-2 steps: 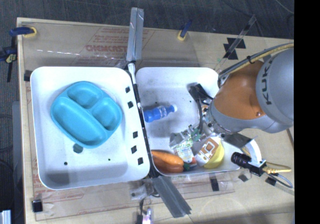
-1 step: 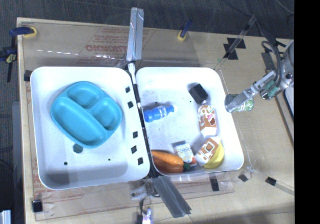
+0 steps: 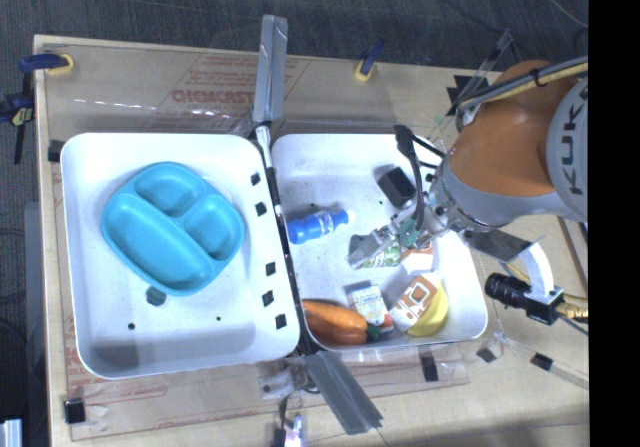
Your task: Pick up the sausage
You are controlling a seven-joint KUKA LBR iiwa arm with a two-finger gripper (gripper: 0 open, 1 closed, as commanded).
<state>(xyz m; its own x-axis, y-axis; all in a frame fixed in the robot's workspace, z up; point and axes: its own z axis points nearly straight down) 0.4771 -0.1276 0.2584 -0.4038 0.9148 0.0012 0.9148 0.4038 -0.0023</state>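
Dark carpet surrounds the pale wooden counter point(image 3: 150, 70), which carries two shallow white bins side by side. On the left in the camera view, the left bin point(image 3: 90, 335) holds a blue divided plate point(image 3: 172, 225); the right bin point(image 3: 330, 160) is cluttered. The sausage point(image 3: 335, 322), orange-brown and lying roughly along the near wall, sits in that bin's near-left corner, just beside a small packet point(image 3: 366, 299) and a white and orange carton point(image 3: 412, 301), with a banana point(image 3: 435, 313) further right. A blue bottle point(image 3: 316, 225) lies near the bin's middle. The gripper point(image 3: 385, 247) is low over the middle of the right bin, near a crumpled silvery wrapper, well short of the sausage; whether the jaws stand apart or together I cannot tell, as the wrist and clutter hide them. Nothing is visibly held. To do this step well, the arm would probably need to travel toward the near-left corner and turn the jaws across the sausage's short axis, coming down over its middle. The likely trouble is the bin wall and the divider crowding one side and the packet touching the other, so a slightly inboard, steep approach seems safest.
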